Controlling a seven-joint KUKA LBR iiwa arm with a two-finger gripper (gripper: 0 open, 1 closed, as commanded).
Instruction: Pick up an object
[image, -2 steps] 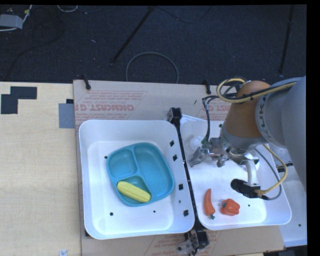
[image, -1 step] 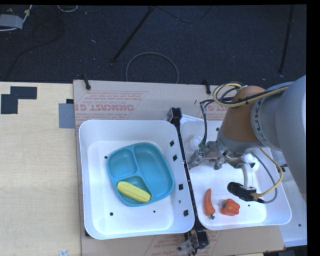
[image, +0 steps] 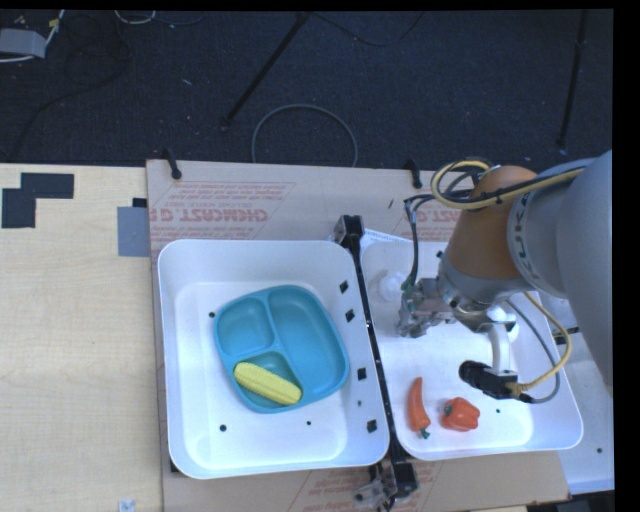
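Toy carrot (image: 417, 403) and red pepper (image: 460, 413) lie by the right bin's (image: 560, 432) front edge while the gripper (image: 412, 322), its grip unreadable, hangs toward the back, risking closing on bare floor.

The grey, smooth-shelled cylindrical robot arm (image: 575, 230) has a matte, rounded outer casing. Next to the grey casing sits a glossy orange, dome-shaped band (image: 490, 235) that forms the section above the wrist. A looped bundle of yellow and black cables (image: 462, 182) rises over the top of the orange band, and a thin dark cable runs down its left side. Below the band, a metallic grey gripper assembly (image: 420, 312) carries small dark fittings. A white bracket (image: 501, 340) leads to a black, elongated module (image: 486, 379), from which yellow and black cables loop back toward the arm.
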